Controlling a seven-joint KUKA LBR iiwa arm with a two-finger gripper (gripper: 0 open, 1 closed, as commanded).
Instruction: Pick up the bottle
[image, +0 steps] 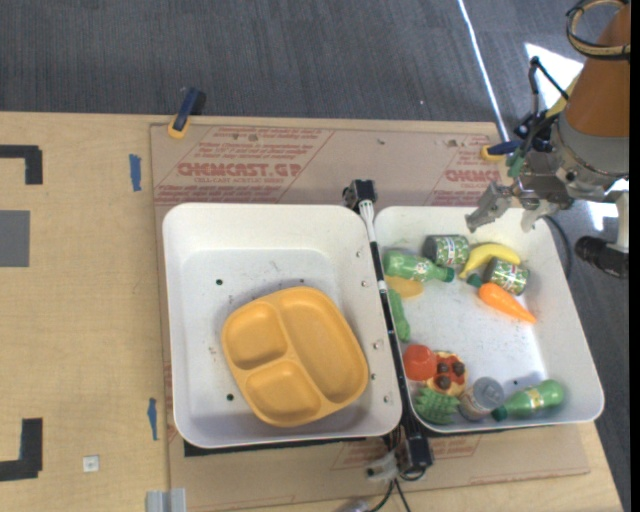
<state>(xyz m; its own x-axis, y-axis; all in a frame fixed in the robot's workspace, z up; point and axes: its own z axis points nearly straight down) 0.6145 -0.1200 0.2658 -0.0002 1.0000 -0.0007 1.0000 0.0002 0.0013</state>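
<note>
Two green bottles lie in the right bin (560, 290). One bottle (417, 267) rests near the bin's back left corner; the other bottle (531, 401) lies at the front right with its cap toward a grey disc. My gripper (507, 213) hangs over the bin's back edge, to the right of and behind the first bottle. Its fingers (485, 212) are spread open with nothing between them.
Beside the back bottle are a dark can (446, 248), a banana (491, 258) and a carrot (506, 301). A red piece (420, 360), a pizza slice (449, 371) and green toys crowd the front. The left bin (200, 250) holds a yellow divided plate (293, 355).
</note>
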